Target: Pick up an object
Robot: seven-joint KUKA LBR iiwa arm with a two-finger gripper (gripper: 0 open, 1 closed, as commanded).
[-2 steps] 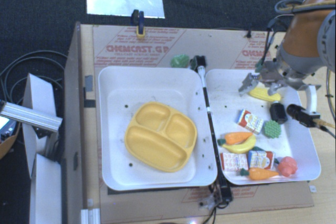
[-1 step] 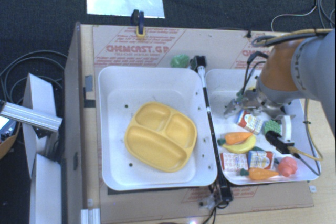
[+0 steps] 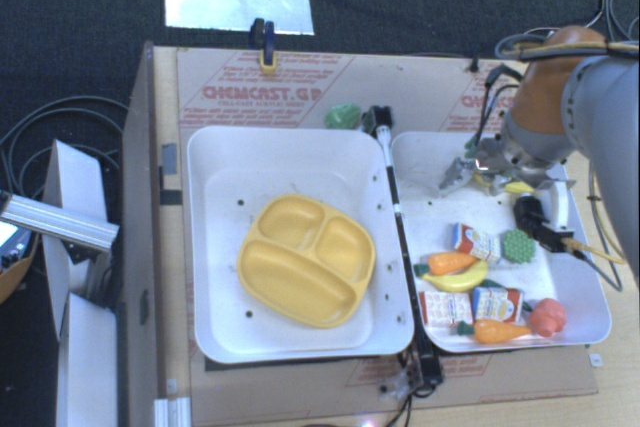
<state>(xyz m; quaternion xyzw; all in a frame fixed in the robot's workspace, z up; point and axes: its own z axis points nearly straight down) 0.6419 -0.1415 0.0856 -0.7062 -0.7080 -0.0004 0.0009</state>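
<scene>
Two white bins sit side by side, the left bin [image 3: 215,245] holding a yellow divided plate [image 3: 306,259]. Over the right bin's [image 3: 425,160] far end, the gripper [image 3: 462,173] hangs with fingers slightly parted, holding nothing. Toy foods crowd that bin's near end: banana [image 3: 456,279], carrot [image 3: 448,262], green ball [image 3: 518,246], pink toy [image 3: 546,316].

The shallow white right-hand bin [image 3: 420,150] has open floor along its far-left part, by the black divider strip [image 3: 395,205]. Its near half is crowded: a plastic orange carrot [image 3: 450,263] lying on a yellow banana [image 3: 458,279], small printed cartons [image 3: 472,305], a green round scrubber [image 3: 518,246] and a pink lump [image 3: 547,316]. The shallow white left-hand bin [image 3: 215,215] keeps free margins around the yellow divided tray [image 3: 306,259].
</scene>
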